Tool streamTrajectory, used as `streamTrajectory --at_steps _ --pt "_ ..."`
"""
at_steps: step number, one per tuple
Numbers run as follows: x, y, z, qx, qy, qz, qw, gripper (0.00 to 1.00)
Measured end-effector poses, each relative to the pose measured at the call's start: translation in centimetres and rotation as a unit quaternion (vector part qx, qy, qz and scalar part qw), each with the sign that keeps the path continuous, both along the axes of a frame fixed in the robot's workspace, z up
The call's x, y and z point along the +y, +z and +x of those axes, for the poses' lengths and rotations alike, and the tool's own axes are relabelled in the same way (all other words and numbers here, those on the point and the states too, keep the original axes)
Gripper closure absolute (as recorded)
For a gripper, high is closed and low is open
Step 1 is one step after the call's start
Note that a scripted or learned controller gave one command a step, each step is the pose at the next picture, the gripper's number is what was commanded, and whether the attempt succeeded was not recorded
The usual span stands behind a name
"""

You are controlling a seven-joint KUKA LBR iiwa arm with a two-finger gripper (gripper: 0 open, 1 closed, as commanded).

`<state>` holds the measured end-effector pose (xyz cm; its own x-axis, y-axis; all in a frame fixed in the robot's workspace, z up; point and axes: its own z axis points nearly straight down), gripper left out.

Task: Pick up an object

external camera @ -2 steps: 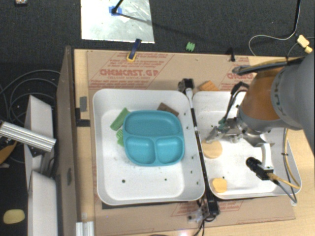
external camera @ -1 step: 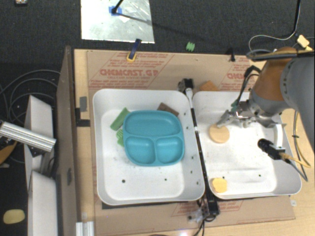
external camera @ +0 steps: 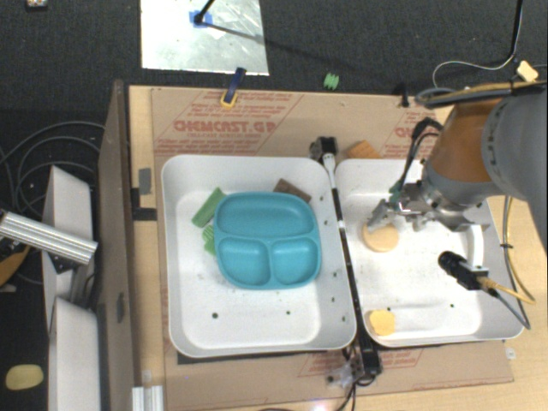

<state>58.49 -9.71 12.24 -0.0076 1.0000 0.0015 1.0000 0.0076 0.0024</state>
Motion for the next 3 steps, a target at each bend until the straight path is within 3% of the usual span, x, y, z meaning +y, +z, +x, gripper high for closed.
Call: streamTrajectory --at_steps 1,2,3 --pt "0.4 -4.0 -0.5 0.002 -0.002 -0.0005 1.0 0.0" --pt "0.3 -2.7 -0.3 0.0 -0.002 -0.0005 1.0 1.0" --pt "7.0 6.7 -4.4 -0.002 0.002 0.0008 1.0 1.0"
